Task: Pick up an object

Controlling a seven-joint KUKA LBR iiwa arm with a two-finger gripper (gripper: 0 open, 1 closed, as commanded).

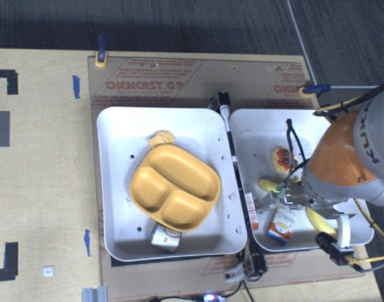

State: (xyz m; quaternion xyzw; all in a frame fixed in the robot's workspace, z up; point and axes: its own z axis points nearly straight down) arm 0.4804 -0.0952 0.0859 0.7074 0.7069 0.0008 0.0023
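On the bench point(41, 187), a pale wood top with black and blue tape marks, two shallow white bins sit side by side on a cardboard sheet point(198, 80) printed in red. Beyond the bench's far edge runs dark grey carpet point(179, 11).

Left bin point(113, 168): a yellow three-compartment tray point(174, 187) fills its middle, tilted. A tan object point(161, 137) touches the tray's far edge; a small white carton point(165, 238) lies partly under its near edge. Bare floor remains along the left wall and far right corner.

Right bin point(254, 131): the arm point(345, 159) enters over the right wall and covers much of that side. The gripper point(291, 197) is low in the bin's middle; whether it is open, or holding anything, cannot be told. A yellow banana-like item point(270, 184) lies just left of it, a red-and-yellow toy point(283, 159) farther back, a small juice carton point(281, 225) near the front wall, and another yellow piece point(320, 222) beside it. The far left corner is bare.
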